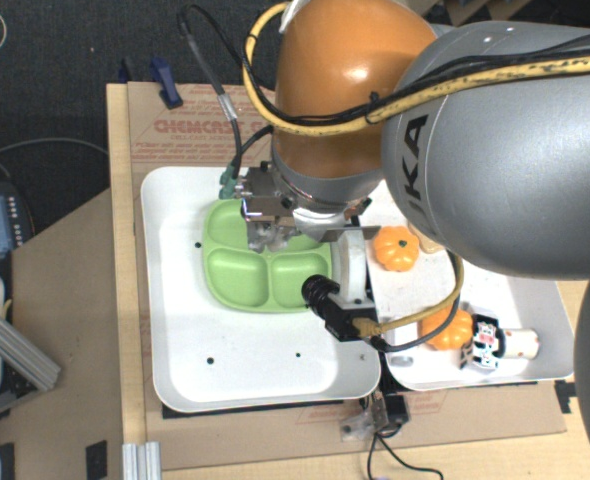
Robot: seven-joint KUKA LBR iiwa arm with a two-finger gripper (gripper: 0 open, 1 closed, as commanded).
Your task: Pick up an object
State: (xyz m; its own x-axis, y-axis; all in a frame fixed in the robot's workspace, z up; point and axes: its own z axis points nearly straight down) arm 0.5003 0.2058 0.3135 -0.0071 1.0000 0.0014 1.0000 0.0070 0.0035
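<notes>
Hovering low over the green divided plate [250,268] in the left bin [175,298], the gripper [265,223] has lifted nothing yet; its open-or-closed state cannot be determined.

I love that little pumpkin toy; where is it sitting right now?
The small orange pumpkin sits in the right-hand bin near its upper left corner, just right of the green divided plate and close under the robot's wrist.
</notes>
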